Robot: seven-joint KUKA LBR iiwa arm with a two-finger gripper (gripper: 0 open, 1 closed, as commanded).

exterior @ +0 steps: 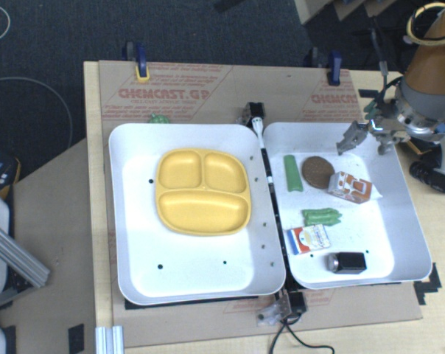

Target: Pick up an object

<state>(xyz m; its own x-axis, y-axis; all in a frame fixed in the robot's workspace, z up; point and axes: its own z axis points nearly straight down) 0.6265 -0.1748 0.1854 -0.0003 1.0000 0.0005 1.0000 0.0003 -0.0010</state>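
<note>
My gripper point(367, 140) hovers over the far right corner of the right bin point(399, 220). It is open, with its two fingers spread and nothing between them. In that bin, to the gripper's left and nearer the camera, lie a brown round disc point(317, 171), a green stick point(292, 173) and a white and brown wrapped snack point(351, 187). Further forward are a green leafy piece point(321, 216), a small white carton with red and blue print point(309, 238) and a black box point(348, 262).
The left bin point(134, 234) holds a yellow divided plate point(203, 190). Both bins rest on a brown board point(104, 124) held by blue clamps point(141, 59) at the far edge. A black divider point(267, 183) runs between the bins.
</note>
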